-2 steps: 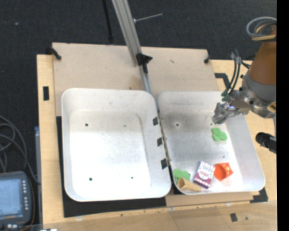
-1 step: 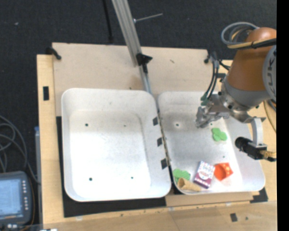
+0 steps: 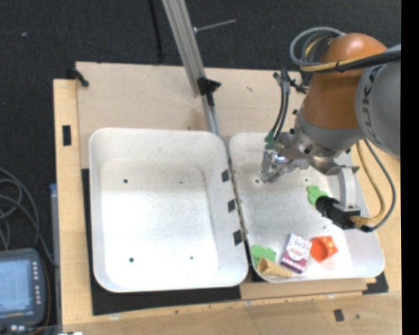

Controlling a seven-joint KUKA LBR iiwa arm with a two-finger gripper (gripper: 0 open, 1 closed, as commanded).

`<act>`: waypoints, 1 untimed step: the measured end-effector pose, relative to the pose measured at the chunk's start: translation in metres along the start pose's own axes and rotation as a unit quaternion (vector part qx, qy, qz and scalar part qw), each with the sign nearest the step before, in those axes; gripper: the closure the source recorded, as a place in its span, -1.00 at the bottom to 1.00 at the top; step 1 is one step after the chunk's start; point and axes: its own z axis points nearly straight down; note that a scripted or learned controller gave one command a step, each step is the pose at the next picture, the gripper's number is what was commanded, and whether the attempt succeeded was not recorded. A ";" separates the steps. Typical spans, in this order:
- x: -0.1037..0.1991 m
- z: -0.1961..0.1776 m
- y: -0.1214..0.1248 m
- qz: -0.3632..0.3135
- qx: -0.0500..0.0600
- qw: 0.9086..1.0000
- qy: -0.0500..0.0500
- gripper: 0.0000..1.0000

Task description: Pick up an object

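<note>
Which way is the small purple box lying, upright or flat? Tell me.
Flat. The small purple box lies on its broad face on the right bin floor, beside the orange block.

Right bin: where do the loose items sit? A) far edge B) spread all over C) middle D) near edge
D: the green piece, cone, purple box and orange block cluster along the near edge of the right bin.

a wooden bench [image 3: 133, 100] bears two white bins [image 3: 160, 208] side by side.
</note>
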 end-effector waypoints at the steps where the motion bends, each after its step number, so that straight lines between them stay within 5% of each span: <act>1: 0.050 0.010 0.002 0.001 0.002 1.000 0.000 1.00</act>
